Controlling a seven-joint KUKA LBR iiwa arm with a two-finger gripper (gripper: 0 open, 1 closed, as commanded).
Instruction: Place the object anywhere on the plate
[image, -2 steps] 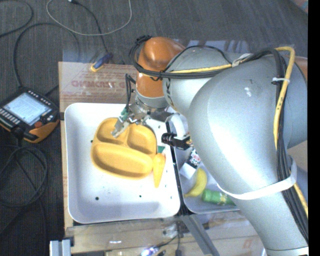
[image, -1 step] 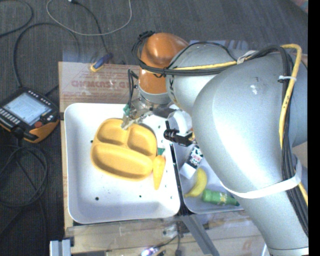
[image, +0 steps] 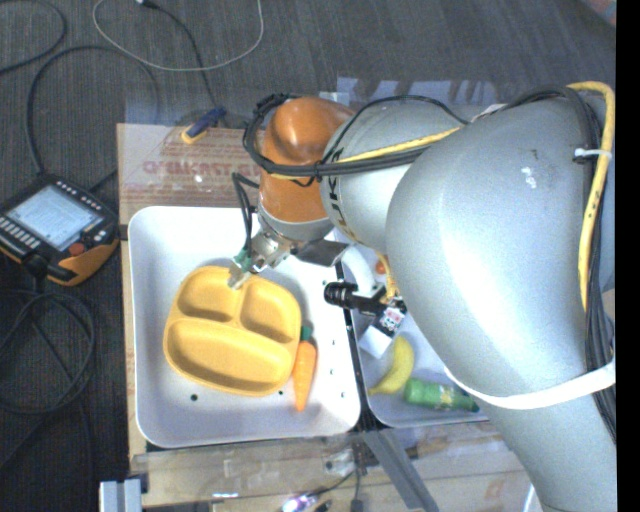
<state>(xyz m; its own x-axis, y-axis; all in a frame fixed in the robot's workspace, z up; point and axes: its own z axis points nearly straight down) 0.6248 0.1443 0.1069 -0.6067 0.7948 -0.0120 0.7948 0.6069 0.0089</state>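
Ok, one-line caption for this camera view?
Gripper over yellow divided plate in left bin; carrot beside the plate.

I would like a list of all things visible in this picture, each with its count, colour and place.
plate: 1, yellow, divided, in the left bin
carrot: 1, orange, in the left bin, against the plate's right edge
banana: 1, yellow, in the right bin
bottle: 1, green, lying in the right bin, beside the banana
bins: 2, white, side by side on the bench
handheld controller: 1, black and orange, on the floor at left
arm: 1, grey with orange band, from the right
end effector: 1, above the plate's upper edge
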